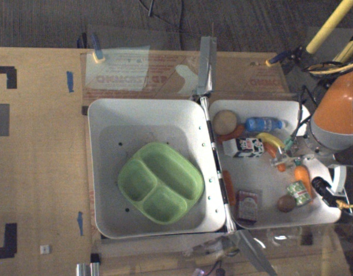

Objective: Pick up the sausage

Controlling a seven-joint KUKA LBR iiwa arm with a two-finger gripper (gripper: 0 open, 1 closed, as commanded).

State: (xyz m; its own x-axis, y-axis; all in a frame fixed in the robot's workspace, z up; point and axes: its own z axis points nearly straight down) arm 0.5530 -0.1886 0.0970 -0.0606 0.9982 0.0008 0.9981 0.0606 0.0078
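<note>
The sausage (227, 187) is a thin reddish-brown stick. It lies lengthwise against the left wall of the right bin (263, 104), near that bin's front. The arm comes in from the right, with its orange band (337, 111) above the bin's right rim. My gripper (284, 157) hangs low over the middle right of the bin, just beside the banana (270, 141) and the carrot (303, 178). It is about a hand's width to the right of the sausage and does not touch it.
The right bin also holds a round brown potato (225, 121), a blue bottle (263, 123), a milk carton (244, 147), a green can (297, 192), a kiwi (286, 203) and a brown box (248, 204). A green divided plate (160, 183) lies in the left bin (107, 131).
</note>
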